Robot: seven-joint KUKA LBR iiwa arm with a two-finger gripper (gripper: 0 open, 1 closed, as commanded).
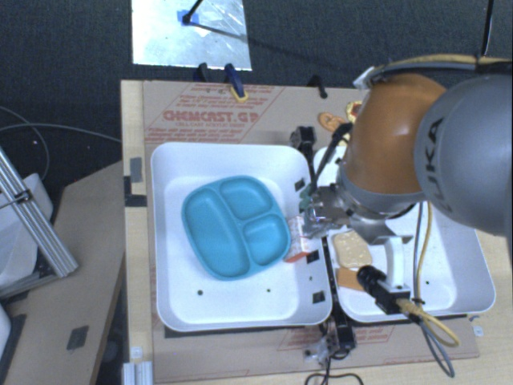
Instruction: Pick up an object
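A blue divided plate (235,226) lies in the left white bin (176,295), tilted slightly. My gripper (314,216) hangs over the seam between the two bins, at the plate's right edge, under the big orange-banded wrist. Just below it a small object with white and orange-red parts (297,245) rests against the left bin's right wall. A tan, toast-like piece (352,249) and an orange-brown piece (348,278) lie in the right bin (457,295), close to its left wall. The arm hides much of the right bin.
A black and yellow cable (409,303) runs across the right bin's front. Clamps and a small orange object (329,121) sit on the cardboard behind the bins. A shiny sheet (191,22) lies on the floor beyond. A metal frame (28,223) stands at left.
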